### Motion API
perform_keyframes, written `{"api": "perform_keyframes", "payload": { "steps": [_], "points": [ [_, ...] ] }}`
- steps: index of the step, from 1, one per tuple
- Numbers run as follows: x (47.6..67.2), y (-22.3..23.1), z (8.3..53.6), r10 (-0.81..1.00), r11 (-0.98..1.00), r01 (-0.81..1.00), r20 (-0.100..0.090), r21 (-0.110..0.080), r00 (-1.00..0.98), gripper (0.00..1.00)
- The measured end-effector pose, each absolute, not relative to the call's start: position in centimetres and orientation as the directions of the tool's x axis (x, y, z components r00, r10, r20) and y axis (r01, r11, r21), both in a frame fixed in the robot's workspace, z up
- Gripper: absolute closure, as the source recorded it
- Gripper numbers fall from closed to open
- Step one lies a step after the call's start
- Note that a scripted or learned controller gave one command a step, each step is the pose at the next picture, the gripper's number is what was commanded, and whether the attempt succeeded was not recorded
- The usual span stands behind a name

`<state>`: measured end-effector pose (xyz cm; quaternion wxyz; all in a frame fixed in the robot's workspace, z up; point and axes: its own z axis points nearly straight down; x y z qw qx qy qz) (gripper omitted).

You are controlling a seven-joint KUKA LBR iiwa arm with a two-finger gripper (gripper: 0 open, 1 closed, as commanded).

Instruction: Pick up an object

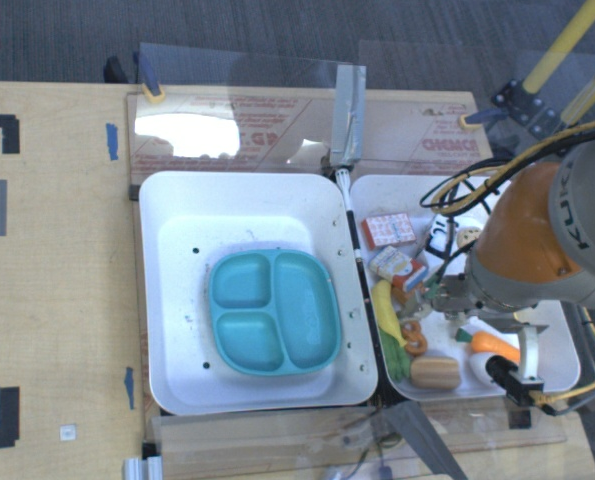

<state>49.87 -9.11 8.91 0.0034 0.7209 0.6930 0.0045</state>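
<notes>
The arm (pixel 537 238) hangs over the right bin (pixel 567 368), seemingly at the reaching step, its jaws hidden so I cannot tell their state; next it must drop onto one item, perhaps the carrot (pixel 495 344) beside the bread roll (pixel 435 372).

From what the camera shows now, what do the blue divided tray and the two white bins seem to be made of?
The blue tray looks like moulded plastic with a matte finish: even colour, rounded compartment edges, no glare. The left bin and right bin look like thin white plastic, slightly glossy, with rounded corners; this is likely, not certain.
</notes>
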Motion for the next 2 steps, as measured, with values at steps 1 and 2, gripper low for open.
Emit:
{"api": "perform_keyframes", "payload": {
  "steps": [1, 2],
  "points": [
    [48.54, -11.65, 8.97, 0.996, -0.084, 0.996, 0.005, 0.013, 0.084, 0.0],
    [48.54, -11.64, 8.97, 0.996, -0.084, 0.996, 0.005, 0.013, 0.084, 0.0]
  ]
}}
